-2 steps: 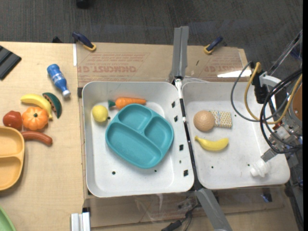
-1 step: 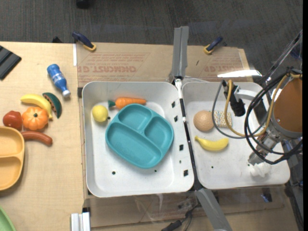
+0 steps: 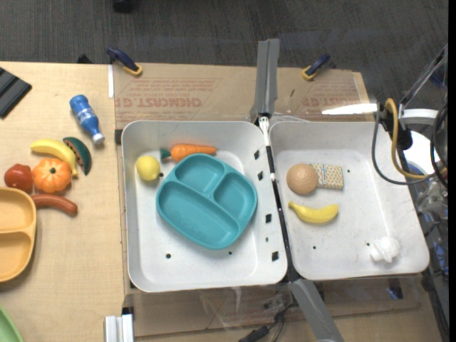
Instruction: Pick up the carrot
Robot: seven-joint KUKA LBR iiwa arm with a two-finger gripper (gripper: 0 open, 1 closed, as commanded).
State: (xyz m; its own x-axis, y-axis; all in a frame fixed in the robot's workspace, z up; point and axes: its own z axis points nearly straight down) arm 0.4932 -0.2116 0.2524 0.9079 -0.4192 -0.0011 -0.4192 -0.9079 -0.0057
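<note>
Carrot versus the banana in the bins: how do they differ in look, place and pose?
The carrot is orange with a green end; the banana is plain yellow. The carrot lies in the left bin, close to the teal plate; the banana lies in the right bin, below a tan ball. The carrot is straight, the banana curved. Both lie flat, ungrasped.
</note>
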